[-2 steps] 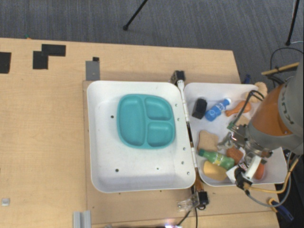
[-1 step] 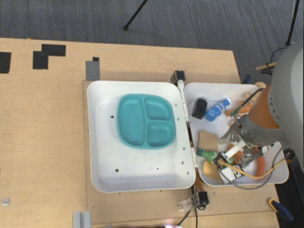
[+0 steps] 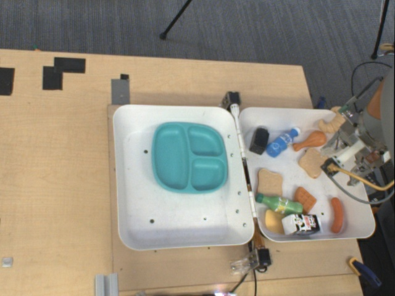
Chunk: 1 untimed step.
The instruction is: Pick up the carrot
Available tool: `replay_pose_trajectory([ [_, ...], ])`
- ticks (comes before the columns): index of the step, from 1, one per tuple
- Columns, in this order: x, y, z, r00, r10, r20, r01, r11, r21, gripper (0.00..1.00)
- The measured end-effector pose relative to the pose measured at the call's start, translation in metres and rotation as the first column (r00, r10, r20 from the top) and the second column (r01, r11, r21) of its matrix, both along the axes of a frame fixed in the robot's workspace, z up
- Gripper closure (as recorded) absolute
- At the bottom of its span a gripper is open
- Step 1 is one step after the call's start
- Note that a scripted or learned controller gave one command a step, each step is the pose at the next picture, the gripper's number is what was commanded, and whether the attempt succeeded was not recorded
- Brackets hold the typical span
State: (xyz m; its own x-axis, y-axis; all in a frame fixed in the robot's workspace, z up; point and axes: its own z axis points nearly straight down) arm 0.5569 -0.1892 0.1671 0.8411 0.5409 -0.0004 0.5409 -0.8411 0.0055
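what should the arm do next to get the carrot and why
Probably shift the gripper toward the carrot and lower over it. The carrot lies loose in the right bin, at the bin's far side beside the blue bottle, just up and left of the gripper.

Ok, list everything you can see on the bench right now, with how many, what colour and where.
Bins: two, white, side by side on the bench.
Divided plate: one, teal, middle of left bin.
Black block: one, black, right bin, upper left.
Small bottle: one, blue with white cap, beside the black block.
Carrot: one, orange, right bin, upper part.
Bread slices: two, tan, middle of right bin.
Green bottle: one, green, right bin, lower left.
Sausage: one, red, right bin, lower right.
Carton: one, white and black, right bin's near edge.
Gripper: one, grey, over right bin's right side.
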Motion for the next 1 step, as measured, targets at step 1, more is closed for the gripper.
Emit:
replay_pose_trajectory([
  [1,-0.0136,0.02,-0.0811,0.965,0.264,-0.002,-0.264,0.965,0.005,0.0],
])
